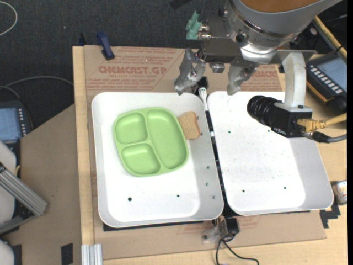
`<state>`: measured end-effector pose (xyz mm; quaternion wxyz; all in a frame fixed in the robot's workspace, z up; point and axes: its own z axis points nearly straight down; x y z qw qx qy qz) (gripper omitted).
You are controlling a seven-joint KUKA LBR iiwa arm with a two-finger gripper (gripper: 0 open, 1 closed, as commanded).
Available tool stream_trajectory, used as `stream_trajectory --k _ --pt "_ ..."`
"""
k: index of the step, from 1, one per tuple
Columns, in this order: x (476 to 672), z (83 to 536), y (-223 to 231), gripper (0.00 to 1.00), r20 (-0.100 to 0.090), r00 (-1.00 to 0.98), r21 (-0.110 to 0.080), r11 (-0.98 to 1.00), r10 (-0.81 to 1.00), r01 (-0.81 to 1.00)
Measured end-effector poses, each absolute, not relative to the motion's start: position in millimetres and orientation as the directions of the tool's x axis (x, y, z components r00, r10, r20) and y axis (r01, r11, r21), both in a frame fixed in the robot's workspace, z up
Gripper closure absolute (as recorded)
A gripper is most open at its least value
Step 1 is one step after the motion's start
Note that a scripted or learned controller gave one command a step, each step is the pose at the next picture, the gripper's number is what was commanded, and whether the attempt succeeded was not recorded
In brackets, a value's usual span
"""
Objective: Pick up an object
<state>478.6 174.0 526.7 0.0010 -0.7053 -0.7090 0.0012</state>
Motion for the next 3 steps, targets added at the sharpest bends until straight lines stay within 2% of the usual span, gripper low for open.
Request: stream_trajectory --k 1,2,3 --pt "479.1 508.1 115.9 0.0 -0.002 0.007 -0.004 -0.007 1.0 1.0" --pt "479.5 519.9 119.5 1.0 0.0 0.0 0.001 0.0 1.0 1.0" --pt "478.7 504.7 151.3 1.0 -0.001 -0.004 -0.005 0.004 1.0 1.0"
